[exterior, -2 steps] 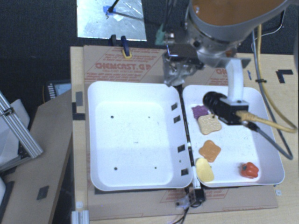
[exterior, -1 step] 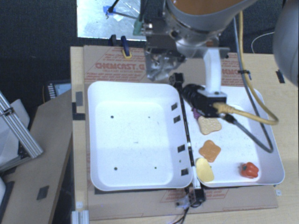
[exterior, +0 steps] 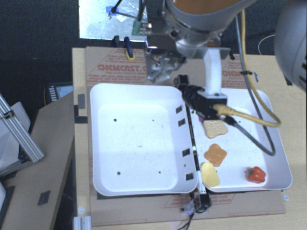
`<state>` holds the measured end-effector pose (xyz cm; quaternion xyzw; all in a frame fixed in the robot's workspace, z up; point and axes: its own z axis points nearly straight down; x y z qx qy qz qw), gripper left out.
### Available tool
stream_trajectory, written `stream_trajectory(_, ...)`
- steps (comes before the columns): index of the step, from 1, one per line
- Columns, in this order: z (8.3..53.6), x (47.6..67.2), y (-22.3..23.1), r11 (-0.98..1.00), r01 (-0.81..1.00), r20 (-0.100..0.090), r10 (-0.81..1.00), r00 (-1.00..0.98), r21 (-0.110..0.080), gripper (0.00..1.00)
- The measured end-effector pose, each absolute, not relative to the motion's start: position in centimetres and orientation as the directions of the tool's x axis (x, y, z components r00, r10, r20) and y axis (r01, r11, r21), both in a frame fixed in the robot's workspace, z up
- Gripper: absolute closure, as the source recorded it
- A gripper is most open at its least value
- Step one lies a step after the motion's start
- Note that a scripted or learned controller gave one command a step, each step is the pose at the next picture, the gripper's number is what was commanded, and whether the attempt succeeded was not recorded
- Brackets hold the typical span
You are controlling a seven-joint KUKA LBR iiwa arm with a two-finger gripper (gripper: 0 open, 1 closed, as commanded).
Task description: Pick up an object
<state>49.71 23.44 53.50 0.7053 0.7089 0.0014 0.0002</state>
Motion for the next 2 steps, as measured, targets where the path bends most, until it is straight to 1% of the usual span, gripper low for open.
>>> stream_trajectory(1, 53.5, 48.6, 23.4, 0.006, 1.000, 0.001, 1.000, -0.006, 0.001, 1.00)
stream_trajectory(2, 33.6, 48.5, 22.4, 0.000, 1.000, -0.006, 1.000, 0.000, -0.012, 1.00)
